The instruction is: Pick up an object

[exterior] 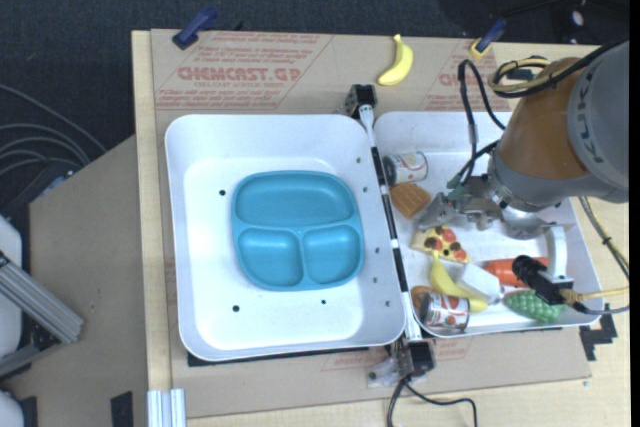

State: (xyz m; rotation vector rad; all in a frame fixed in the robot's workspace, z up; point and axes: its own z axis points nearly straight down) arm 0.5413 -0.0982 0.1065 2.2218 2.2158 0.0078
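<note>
Pizza slice (441, 242) toy sits in the right bin (440, 127), jaws (462, 210) hovering just above it!
Can't tell if they're parted or clenched. Best bet: drop straight down, centred, clear of the banana (447, 278) and the brown piece (409, 199).
</note>
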